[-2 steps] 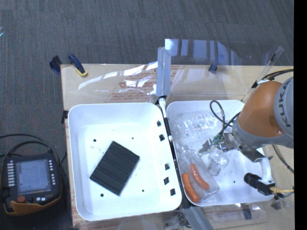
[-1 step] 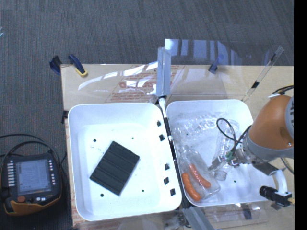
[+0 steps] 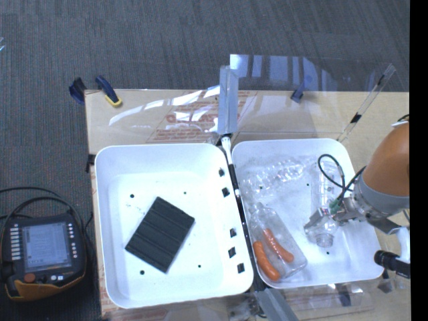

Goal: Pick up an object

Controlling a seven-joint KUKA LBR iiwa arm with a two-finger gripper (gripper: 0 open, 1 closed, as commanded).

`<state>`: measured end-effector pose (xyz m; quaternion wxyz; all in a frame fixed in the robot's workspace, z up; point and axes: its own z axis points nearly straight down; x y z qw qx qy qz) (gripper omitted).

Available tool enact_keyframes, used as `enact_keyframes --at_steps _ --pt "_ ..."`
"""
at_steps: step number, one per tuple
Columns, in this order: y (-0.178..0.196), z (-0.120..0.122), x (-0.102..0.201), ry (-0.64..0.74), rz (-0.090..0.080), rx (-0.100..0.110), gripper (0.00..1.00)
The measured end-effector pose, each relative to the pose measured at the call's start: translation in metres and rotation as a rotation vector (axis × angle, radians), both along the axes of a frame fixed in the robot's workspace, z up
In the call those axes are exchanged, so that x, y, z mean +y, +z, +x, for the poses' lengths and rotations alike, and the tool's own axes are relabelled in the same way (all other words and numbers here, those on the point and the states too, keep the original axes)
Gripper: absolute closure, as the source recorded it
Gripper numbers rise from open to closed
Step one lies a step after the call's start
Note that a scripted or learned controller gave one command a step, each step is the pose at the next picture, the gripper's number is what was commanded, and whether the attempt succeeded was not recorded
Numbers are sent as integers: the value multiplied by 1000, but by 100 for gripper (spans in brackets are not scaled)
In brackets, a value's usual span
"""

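In the left bin (image 3: 114,179), a flat black ribbed slab (image 3: 160,234), tilted. In the right bin (image 3: 294,149), clear plastic bottles (image 3: 277,176), a clear pack of orange sausages (image 3: 273,251), then the gripper (image 3: 322,227), low against clear plastic; jaw state impossible to tell.

Even bright light, glare on clear panel (image 3: 200,109), slightly soft focus

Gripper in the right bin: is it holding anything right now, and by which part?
Cannot be told. The gripper is low in the right white bin against clear plastic items, but no object is visibly caught in it.
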<state>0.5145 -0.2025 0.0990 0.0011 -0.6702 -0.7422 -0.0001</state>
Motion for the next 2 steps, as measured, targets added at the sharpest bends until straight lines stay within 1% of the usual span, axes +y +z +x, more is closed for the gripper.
enact_keyframes --at_steps 1,2 --pt "8 -1 0 -4 3 4 100" --pt "74 52 50 -48 0 2 100"
